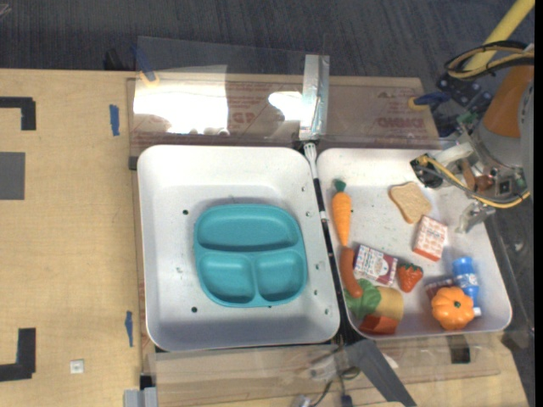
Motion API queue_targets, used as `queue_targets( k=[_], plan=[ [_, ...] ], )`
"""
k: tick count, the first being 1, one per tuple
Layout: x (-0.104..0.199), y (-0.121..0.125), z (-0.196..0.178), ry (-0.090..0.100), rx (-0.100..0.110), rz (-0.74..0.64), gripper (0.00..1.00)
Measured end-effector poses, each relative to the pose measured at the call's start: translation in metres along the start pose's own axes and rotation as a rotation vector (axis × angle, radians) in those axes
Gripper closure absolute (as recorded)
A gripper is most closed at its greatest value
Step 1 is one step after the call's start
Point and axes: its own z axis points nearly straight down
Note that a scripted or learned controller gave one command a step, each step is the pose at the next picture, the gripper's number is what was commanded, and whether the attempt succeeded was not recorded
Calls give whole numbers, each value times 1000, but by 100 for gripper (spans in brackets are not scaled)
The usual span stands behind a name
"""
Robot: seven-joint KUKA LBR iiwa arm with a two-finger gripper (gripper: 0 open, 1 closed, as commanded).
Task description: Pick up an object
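The gripper (472,214) hovers at the far right edge of the right bin (373,170), grasping nothing; whether it is released or clenched, I cannot tell. Below lie a bread slice (411,201), carrot (341,217), two small cartons (430,237), strawberry (409,276) and pumpkin (452,308). The left bin (161,185) holds a teal divided tray (249,253).

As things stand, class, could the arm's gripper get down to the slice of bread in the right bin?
Probably yes. The slice of bread lies flat by itself on the right bin floor, nothing on top of it, and the gripper hangs just beside it.
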Motion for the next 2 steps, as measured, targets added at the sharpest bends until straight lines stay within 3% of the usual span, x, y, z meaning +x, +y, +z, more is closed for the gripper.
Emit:
queue_targets(
  k=[1,2],
  plan=[
    [31,-70,-127,19,-5,-7,0],
    [-65,-52,-50,-1,-2,-7,0]
  ],
)
